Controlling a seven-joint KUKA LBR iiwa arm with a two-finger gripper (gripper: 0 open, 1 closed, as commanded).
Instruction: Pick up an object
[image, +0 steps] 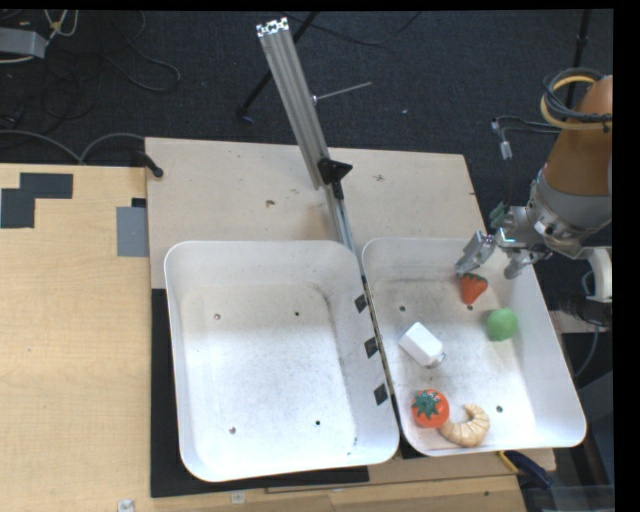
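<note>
My gripper (495, 264) hangs over the far part of the right bin (560, 400), and its two fingers stand apart, open. A small red-orange fruit-like piece (473, 289) lies just below the left fingertip (470, 262), not between the fingers. A green ball (502, 323) rests a little nearer and to the right of it. Toward the bin's middle sits a white block (422, 344). At the near edge are a red tomato (430, 408) and a tan croissant (466, 427), touching each other.
The left bin (190, 300) stands beside the right one, joined by a divider with black clips (370, 345). A slanted aluminium rail (300, 110) rises behind the bins. A light wooden board (70, 330) lies at the left.
</note>
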